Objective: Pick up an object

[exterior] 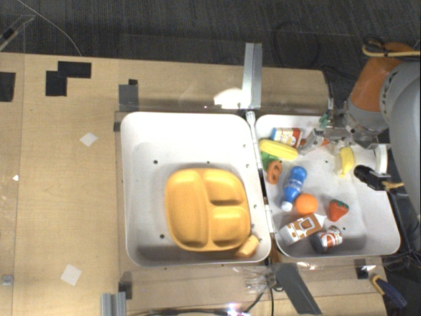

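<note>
My gripper (323, 135) hangs at the back of the right bin (388, 242); whether it is spread or pressed together I cannot tell. The nearest candidate, a small yellow banana (346, 160), lies on the bin floor just beside it, apart from the corn cob (278, 151) and the blue bottle (293, 184). I judge it a light, stiff, smooth plastic toy, likely to slip, so I would pinch across its thicker middle. The yellow divided tray (208, 208) sits in the left bin (141, 147).
</note>
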